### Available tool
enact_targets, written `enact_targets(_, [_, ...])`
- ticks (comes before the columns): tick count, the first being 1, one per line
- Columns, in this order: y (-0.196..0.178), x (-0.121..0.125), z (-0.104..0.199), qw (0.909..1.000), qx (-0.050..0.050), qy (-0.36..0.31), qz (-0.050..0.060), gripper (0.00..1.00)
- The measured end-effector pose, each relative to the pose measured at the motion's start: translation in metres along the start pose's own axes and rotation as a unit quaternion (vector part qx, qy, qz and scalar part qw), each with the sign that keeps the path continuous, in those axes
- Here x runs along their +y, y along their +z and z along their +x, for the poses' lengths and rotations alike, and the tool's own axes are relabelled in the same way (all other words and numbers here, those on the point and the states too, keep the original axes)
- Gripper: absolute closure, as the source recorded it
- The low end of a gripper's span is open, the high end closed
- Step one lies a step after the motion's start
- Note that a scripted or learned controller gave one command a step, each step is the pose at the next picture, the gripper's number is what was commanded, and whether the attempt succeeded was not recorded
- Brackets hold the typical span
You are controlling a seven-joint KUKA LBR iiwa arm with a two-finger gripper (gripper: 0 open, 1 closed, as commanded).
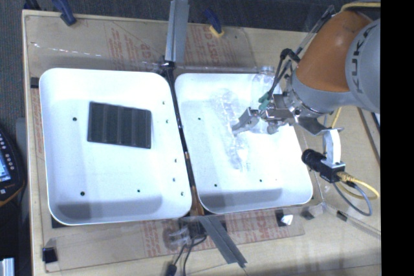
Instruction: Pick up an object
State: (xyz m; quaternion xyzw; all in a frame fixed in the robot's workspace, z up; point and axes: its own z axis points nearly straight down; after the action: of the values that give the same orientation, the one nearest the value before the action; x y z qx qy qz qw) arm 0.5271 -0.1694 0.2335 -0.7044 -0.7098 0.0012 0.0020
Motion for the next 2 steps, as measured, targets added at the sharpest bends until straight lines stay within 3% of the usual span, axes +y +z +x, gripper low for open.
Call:
enact_targets(1, [-0.01,0.024,-0.016,0.9924,-0.001,0.123,-0.002,0.0])
enact_targets(2, [-0.048,0.024,-0.032,0.9896,0.0,0.144,-0.001,0.0])
